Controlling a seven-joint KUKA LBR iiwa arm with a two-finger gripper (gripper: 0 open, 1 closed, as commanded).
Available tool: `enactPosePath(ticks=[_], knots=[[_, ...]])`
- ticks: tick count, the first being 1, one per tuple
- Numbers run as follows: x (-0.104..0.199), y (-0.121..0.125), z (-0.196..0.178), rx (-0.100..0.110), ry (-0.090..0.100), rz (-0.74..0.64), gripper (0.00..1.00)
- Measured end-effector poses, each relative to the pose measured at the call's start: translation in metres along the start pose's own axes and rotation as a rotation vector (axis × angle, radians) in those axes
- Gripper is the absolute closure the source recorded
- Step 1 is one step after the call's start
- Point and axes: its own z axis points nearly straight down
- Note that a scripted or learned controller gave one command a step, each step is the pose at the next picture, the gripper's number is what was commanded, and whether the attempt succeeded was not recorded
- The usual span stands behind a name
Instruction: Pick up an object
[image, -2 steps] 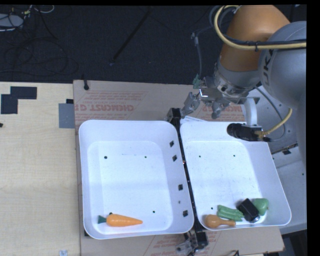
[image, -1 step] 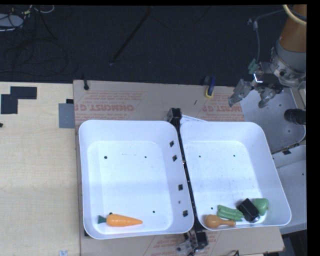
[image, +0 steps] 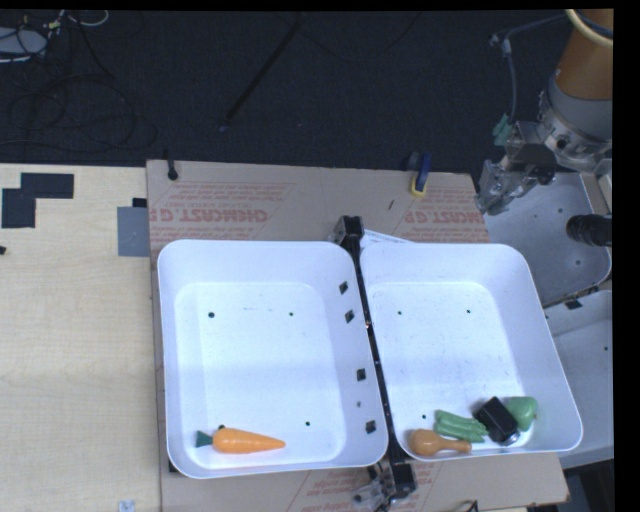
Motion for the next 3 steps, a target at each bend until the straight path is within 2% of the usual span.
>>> enactPosePath(ticks=[1,2,3], knots=[[0.050,-0.011,-0.005,0.000,0.003,-0.002,1.00],[0.093,0.000,0.027,0.003,0.002,-0.002,1.00],[0.130,-0.013,0.065,0.005,0.002,-0.002,1.00]])
